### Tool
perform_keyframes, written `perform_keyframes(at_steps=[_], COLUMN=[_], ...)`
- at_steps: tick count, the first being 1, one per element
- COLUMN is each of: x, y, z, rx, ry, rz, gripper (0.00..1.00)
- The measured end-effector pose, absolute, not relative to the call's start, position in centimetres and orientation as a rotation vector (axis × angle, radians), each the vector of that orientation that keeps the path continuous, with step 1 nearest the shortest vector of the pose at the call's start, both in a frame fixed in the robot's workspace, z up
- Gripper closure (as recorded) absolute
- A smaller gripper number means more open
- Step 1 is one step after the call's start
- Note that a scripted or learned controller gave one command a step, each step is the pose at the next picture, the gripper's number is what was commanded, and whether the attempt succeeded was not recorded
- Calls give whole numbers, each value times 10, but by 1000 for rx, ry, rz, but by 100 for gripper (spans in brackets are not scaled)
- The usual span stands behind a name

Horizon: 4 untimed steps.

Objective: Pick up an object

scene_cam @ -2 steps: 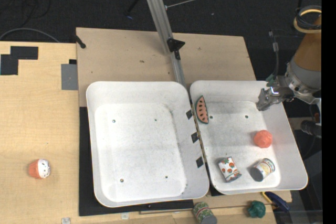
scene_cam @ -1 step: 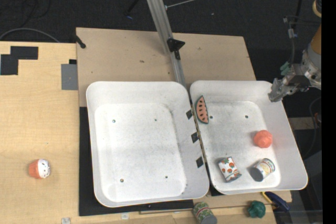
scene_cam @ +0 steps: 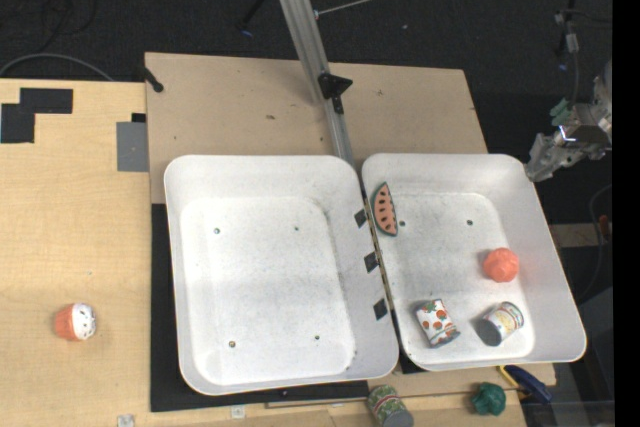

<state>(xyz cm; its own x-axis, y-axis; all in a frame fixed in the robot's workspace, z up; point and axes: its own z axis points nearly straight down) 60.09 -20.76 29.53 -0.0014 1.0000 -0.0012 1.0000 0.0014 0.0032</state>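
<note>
The right bin (scene_cam: 450, 177) holds a watermelon-slice toy (scene_cam: 384, 209) leaning at its left wall, an orange-red ball (scene_cam: 501, 264) near its right side, a small white box with red spots (scene_cam: 436, 322) and a small can lying on its side (scene_cam: 499, 323) at its front. My gripper (scene_cam: 556, 151) hangs at the far right, just outside the right bin's back right corner and above bench level, well away from all these objects. It is small and partly cut off at the view's edge.
The left bin (scene_cam: 260, 180) sits beside the right one. A slanted aluminium rail (scene_cam: 305, 25) runs down to the bins' back junction. An orange-and-white ball (scene_cam: 75, 322) lies on the wooden bench at left. A green object (scene_cam: 488, 399) and another can (scene_cam: 386, 405) lie in front of the bins.
</note>
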Motion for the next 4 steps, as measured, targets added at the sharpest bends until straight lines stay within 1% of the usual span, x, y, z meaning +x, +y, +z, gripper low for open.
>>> perform_keyframes(at_steps=[1,2,3,4], x=[608,609,618,630], y=[-161,-102,-47,12], z=[277,277,259,252], rx=[2220,2219,2220,2218], ry=[2228,2230,2230,2229], rz=[-1,0,-3,0], gripper=[100,100,100,100])
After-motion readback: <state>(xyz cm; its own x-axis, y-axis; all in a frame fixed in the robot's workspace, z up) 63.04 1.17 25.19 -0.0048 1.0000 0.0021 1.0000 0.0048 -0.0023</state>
